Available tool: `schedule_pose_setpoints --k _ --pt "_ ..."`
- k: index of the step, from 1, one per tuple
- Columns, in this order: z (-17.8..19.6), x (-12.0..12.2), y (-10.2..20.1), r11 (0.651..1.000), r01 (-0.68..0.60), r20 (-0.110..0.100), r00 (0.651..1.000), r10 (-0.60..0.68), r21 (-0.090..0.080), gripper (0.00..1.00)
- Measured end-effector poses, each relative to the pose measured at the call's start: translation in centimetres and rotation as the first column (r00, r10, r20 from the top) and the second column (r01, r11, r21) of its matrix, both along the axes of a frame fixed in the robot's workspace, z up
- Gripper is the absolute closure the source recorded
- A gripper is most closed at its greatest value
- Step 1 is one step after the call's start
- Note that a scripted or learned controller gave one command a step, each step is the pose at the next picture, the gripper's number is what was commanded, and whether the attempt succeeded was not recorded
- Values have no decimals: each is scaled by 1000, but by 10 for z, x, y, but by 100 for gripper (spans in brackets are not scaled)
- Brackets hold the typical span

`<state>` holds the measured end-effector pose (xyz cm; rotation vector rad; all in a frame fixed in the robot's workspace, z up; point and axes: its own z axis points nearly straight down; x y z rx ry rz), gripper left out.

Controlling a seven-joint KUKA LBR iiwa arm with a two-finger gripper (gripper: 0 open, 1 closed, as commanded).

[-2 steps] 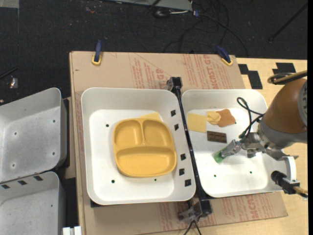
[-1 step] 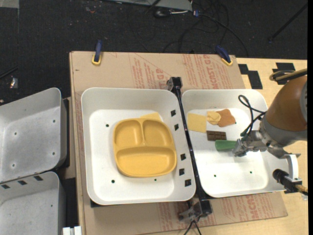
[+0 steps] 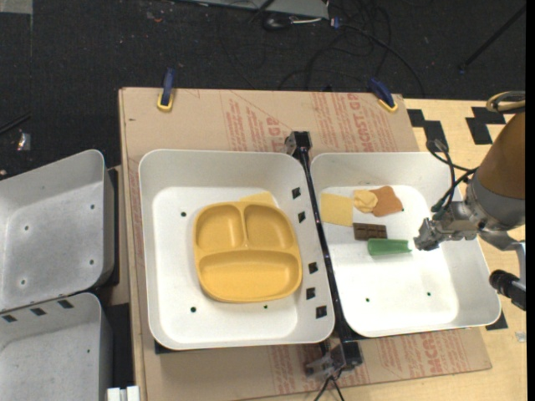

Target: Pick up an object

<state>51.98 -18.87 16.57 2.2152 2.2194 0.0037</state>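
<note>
Camera view: approach step. Tool (image 3: pixel 426 234) just beside green block (image 3: pixel 389 246), grip state unclear. Next: descend over block, close.

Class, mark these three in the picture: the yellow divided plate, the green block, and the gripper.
yellow divided plate (image 3: pixel 247 252), camera view, on its centre ridge.
green block (image 3: pixel 389 246), camera view, on its top face.
gripper (image 3: pixel 425 236), camera view, at its fingertips.

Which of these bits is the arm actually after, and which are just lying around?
Likely for the job, in the right bin by the gripper:
green block
brown block
yellow piece
tan piece

Just lying about:
yellow divided tray, left bin
blue clamps
cables
</note>
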Motion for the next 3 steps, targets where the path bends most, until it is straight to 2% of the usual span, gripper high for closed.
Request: schedule_pose_setpoints --k 1,2,3 --pt "50 1 0 1000 -1 -1 1000 1 0 100" --pt "51 23 61 1000 -7 -4 1000 7 4 100" --pt "63 41 108 1000 -5 -3 1000 5 3 100"
